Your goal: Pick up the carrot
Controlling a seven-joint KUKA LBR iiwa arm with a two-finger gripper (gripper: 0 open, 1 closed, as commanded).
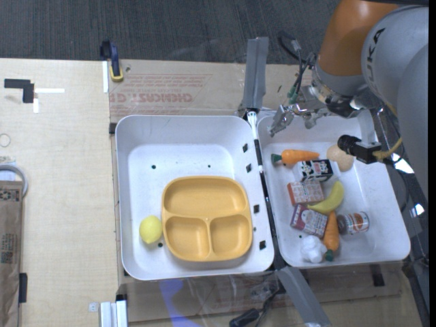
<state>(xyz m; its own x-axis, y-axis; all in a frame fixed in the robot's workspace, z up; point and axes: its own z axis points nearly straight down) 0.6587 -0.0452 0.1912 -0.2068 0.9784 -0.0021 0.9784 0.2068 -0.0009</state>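
The end effector hangs at the right bin's far edge, fingers spread and holding nothing. Just below it, the carrot lies in that bin, untouched; the whole grasp remains.

You see a light wooden table with two white bins: the left bin and the right bin. Behind the table lies dark grey carpet floor. A cardboard sheet lies just behind the left bin.
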